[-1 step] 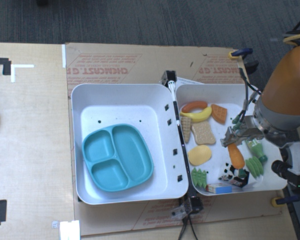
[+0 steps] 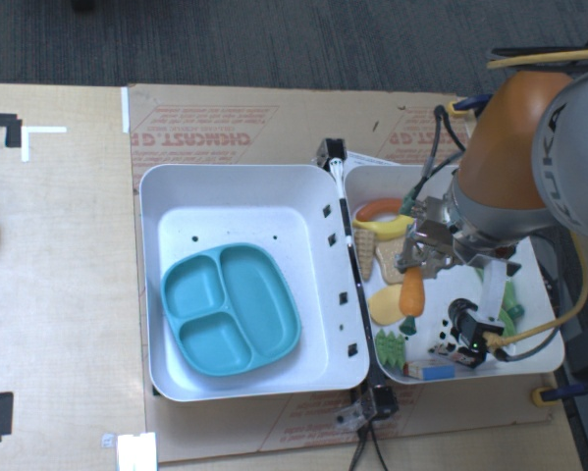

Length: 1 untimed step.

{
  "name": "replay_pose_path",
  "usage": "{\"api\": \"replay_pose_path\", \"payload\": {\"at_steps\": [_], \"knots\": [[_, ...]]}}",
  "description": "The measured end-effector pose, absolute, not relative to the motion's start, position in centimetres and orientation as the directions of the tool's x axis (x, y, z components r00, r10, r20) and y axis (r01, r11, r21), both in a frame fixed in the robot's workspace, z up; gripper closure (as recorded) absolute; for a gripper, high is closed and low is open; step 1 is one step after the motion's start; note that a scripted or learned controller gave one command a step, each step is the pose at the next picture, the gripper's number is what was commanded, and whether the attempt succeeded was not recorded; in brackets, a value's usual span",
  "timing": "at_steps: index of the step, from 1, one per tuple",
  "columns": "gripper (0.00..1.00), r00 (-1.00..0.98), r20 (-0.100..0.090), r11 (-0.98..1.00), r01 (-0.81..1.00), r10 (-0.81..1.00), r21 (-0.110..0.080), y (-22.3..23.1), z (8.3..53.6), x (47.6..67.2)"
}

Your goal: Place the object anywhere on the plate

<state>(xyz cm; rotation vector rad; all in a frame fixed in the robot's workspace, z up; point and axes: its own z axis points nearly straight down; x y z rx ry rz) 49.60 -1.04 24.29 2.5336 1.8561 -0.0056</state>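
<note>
Going left to right: the left bin (image 2: pixel 237 189) has just one thing in it, a teal divided plate (image 2: pixel 232 309) with three compartments, two small ones on its left side and one long one on its right. Nothing is on it yet.

Then the right bin (image 2: pixel 539 356), which is the cluttered one. From its left side I count one waffle-cone-looking piece (image 2: pixel 364 255), one yellow banana (image 2: pixel 389 227) with a red-orange item (image 2: pixel 377 208) tucked behind it, one yellow lemon-ish blob (image 2: pixel 386 306), some green leafy bits (image 2: pixel 391 351), a small blue and red block (image 2: pixel 433 370) at the near edge, and a green piece (image 2: pixel 510 302) farther right. Hard to be sure of everything under the arm.

The gripper (image 2: pixel 412 263) sits over the right bin, and an orange carrot (image 2: pixel 411 293) hangs straight down from it. The top of the carrot looks pinched between the fingers, so I'd say they're closed on it with the carrot lifted.

So by my read the pick is done and we're at the carry step. Next move needs the arm to swing left across the wall between the two bins, keeping the carrot high enough to clear it, then lower over the plate and let go. Any compartment counts, so aim doesn't need to be fussy.
</note>
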Motion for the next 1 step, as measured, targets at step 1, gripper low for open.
{"api": "replay_pose_path", "payload": {"at_steps": [1], "knots": [[1.00, 0.362, -0.003, -0.362, 0.932, 0.932, -0.005, 7.30, 22.03, 48.44]]}}
